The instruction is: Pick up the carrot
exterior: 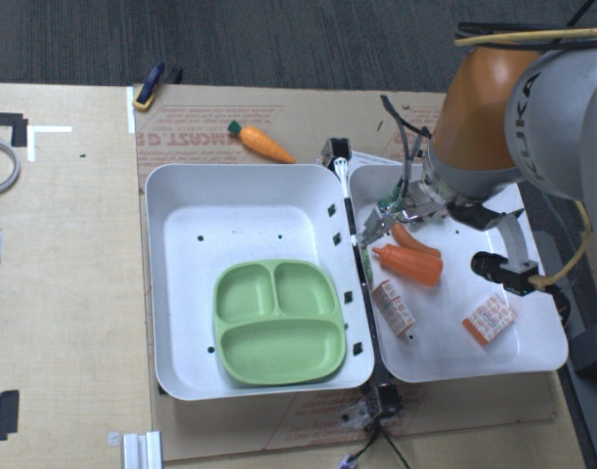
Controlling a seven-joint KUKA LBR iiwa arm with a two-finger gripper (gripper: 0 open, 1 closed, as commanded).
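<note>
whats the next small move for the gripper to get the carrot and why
Probably lower a little onto the carrot in the right bin, then close. The gripper hangs at the carrot's upper left end, seemingly not yet around it. A second carrot lies outside the bins, farther off, so the near one looks the better target.

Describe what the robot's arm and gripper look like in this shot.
The arm is a bulky, rounded grey body with a broad orange band above the wrist and part of dark lettering on the grey shell. Thin dark cables loop around the wrist. The gripper is a small metallic assembly with slim fingers and a touch of green on it.
</note>
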